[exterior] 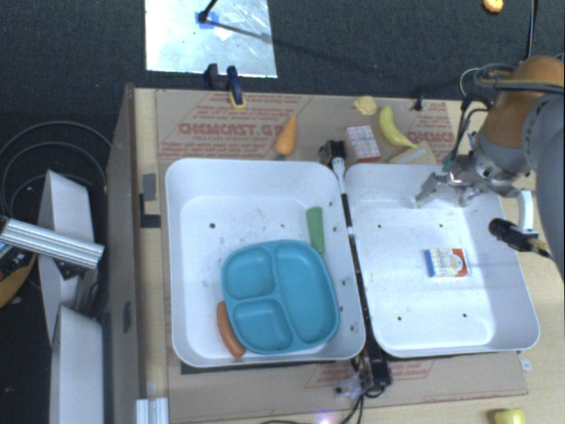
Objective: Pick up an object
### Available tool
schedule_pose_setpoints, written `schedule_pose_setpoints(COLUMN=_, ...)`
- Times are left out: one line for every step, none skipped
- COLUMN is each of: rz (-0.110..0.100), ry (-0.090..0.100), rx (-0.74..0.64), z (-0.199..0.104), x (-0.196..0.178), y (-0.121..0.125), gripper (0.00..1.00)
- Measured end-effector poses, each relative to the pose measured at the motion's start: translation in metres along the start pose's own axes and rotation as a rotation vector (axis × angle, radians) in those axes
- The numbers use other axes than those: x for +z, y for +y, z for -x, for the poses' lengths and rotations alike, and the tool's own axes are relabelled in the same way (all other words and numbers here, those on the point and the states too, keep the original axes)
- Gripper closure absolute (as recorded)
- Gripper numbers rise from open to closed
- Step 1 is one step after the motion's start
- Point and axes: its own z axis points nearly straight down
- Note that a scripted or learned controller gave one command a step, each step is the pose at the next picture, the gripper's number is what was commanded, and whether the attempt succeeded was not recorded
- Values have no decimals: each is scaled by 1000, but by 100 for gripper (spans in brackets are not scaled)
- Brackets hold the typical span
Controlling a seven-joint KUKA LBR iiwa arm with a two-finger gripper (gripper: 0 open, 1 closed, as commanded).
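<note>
The small printed card (446, 262) lay flat on the floor of the right bin (388, 237) — toward that bin's right side, apart from its walls. The gripper (452, 186) hovered over the bin's far edge, well apart from the card; whether it was released or clenched could not be told.

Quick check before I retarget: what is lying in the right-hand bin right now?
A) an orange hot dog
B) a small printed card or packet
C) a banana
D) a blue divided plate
B: the small printed card lies flat on the floor of the right bin, while the blue divided plate sits in the left bin and the banana lies on the cardboard behind the bins.
</note>
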Motion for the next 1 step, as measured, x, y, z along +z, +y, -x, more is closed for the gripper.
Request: schedule_pose_setpoints(rz=3, ry=-3, rx=5, z=1, x=1, y=-57, gripper=0)
